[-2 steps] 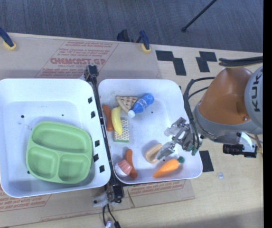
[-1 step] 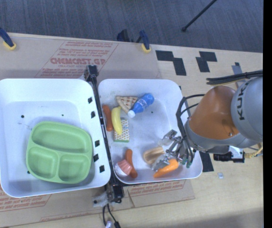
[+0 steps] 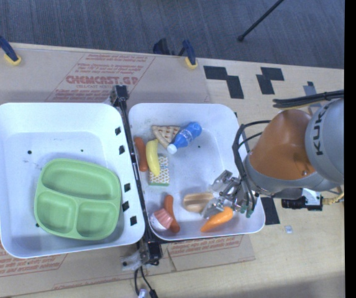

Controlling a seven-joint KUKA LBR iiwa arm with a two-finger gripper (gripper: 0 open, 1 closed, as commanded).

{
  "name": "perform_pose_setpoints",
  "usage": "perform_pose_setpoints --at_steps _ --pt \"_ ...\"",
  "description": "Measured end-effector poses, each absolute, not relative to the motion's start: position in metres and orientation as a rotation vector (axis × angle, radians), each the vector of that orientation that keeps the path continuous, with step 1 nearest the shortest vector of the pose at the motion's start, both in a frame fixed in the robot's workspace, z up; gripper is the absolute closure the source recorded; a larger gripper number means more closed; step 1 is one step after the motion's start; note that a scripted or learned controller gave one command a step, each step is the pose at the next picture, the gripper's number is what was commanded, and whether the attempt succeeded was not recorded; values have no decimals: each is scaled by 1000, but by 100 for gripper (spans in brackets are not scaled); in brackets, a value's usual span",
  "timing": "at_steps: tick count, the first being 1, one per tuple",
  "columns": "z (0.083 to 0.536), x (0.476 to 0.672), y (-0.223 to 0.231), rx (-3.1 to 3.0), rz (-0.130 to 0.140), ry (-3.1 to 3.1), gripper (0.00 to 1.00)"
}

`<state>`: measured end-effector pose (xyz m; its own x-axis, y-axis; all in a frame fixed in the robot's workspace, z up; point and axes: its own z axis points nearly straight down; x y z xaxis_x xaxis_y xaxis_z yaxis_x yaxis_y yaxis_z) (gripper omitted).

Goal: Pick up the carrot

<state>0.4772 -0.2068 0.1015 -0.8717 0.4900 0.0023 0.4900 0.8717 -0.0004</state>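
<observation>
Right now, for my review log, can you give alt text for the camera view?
The gripper is low in the right bin, at the carrot near the bin's front right corner, beside a hot dog, a banana and a blue bottle. A green divided plate lies in the left bin.

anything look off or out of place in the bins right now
Nothing looks spilled or damaged. The toy food lies jumbled in the right bin, and the green tray sits in the left bin. The carrot lies slantwise against the right bin's near corner, right by the pincer.
</observation>
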Motion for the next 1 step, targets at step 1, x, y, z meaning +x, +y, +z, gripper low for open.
perform_pose_setpoints --at_steps 1 --pt "139 477 -191 -708 0 -3061 100"
